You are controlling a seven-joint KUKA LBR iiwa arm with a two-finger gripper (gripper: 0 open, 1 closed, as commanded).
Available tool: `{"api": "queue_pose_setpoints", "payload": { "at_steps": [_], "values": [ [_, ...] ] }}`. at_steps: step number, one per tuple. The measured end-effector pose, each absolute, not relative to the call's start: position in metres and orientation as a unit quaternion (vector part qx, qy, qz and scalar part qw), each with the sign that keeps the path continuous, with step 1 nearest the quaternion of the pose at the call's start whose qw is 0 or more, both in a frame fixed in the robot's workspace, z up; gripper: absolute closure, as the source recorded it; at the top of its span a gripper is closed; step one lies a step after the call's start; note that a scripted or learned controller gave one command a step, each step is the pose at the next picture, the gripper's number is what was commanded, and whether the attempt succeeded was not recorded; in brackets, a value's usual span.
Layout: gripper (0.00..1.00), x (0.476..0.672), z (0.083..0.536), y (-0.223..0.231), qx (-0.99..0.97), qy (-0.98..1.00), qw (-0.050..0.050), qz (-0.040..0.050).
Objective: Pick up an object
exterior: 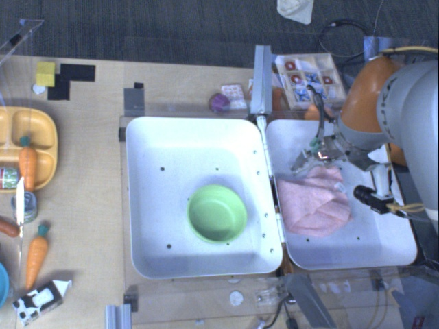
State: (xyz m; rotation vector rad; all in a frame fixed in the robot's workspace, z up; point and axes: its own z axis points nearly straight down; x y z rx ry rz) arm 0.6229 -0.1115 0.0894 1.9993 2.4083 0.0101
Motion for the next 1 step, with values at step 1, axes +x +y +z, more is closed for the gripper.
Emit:
{"api": "queue_pose_setpoints", "payload": {
  "at_steps": [1],
  "values": [
    [0.00, 0.5383, 0.0910, -0.1309, 0.673, 0.739, 0.007, 0.0033]
  ]
}}
